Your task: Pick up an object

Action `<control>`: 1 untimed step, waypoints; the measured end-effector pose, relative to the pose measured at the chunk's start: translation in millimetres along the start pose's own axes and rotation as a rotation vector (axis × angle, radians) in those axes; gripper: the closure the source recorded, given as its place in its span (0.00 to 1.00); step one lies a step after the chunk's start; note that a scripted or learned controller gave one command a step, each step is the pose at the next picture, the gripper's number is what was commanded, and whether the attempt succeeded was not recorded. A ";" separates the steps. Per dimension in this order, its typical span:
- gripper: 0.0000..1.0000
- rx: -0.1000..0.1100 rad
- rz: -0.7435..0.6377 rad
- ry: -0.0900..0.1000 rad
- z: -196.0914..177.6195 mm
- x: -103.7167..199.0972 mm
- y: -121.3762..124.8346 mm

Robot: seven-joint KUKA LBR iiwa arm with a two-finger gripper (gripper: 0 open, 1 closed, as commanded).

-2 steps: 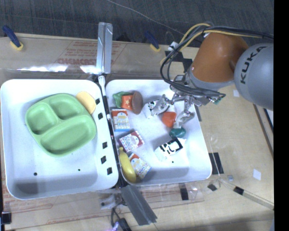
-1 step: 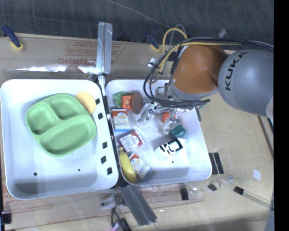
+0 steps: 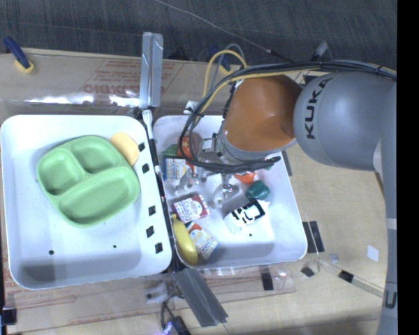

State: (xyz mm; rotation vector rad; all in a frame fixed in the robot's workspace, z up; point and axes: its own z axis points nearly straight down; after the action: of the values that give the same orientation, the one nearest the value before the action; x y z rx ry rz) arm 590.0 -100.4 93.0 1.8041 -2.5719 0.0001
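Note:
My gripper (image 3: pixel 227 185) reaches down into the right bin (image 3: pixel 288 241), under the orange wrist band. Its tips hang among a pile of small items near the bin's middle. Around it lie a red and white packet (image 3: pixel 190 208), a white box with black print (image 3: pixel 245 216), a green piece (image 3: pixel 257 190), a small carton (image 3: pixel 174 167) and a yellow banana-like thing (image 3: pixel 184 241) by the front left corner. Nothing shows clearly between the tips.
The left bin (image 3: pixel 21 257) bears a green divided plate (image 3: pixel 89 179) and a yellow object (image 3: pixel 125 146) at its back right. A grey divider rail (image 3: pixel 151 68) stands between the bins. Cables loop above the right bin.

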 end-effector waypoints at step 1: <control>0.00 -0.002 -0.022 0.000 1.4 72.8 39.3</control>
State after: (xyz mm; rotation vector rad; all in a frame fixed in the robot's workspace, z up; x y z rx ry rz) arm 528.2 -155.5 91.6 1.8315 -2.5514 -0.0020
